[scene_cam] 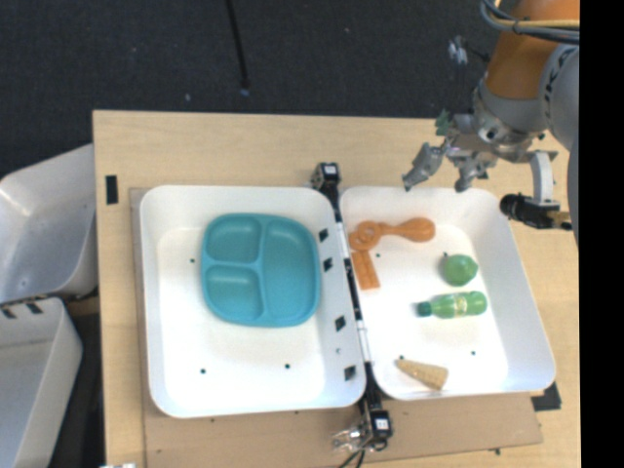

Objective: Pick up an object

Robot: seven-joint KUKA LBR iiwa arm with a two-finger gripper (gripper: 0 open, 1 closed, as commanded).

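The arm (531, 47) runs off the top right corner.

In the right bin (507, 291) lie four loose things, none of them lifted: an orange spoon-like piece (392, 231) flat near the top left with an orange block (365, 269) just below it, and a round green fruit (458, 268) to the right. A green bottle (453, 306) lies on its side below the fruit, and a tan wedge (423, 372) rests near the bottom edge.
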